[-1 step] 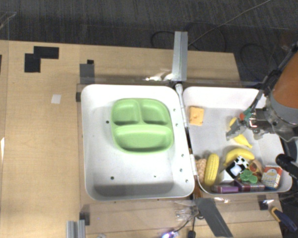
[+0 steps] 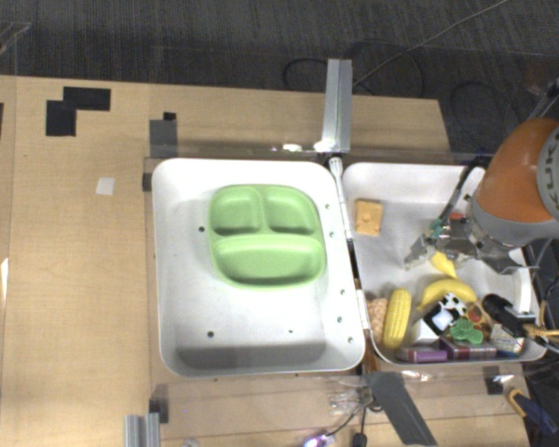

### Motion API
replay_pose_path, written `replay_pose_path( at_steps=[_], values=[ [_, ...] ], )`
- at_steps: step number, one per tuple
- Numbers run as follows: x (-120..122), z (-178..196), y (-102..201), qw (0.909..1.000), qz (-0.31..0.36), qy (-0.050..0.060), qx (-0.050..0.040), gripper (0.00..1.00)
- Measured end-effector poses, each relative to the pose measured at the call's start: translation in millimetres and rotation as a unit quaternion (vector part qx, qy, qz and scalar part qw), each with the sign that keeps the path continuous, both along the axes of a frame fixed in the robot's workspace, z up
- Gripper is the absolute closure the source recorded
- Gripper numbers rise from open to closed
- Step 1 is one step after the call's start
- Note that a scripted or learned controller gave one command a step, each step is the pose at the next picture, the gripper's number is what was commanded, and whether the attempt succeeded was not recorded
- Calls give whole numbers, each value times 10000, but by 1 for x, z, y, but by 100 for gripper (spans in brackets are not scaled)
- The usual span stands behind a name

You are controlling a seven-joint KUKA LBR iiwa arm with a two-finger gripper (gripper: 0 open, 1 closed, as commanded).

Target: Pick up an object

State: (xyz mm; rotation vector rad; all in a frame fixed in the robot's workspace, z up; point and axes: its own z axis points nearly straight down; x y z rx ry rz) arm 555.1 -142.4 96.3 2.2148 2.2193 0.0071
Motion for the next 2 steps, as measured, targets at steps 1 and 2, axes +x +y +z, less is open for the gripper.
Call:
replay_pose_path(
  at_steps=[1,2],
  values=[
    [2,11,1,10000,-1,-23,3,100],
    [43,90,64,10000,14,6,8,100]
  ],
)
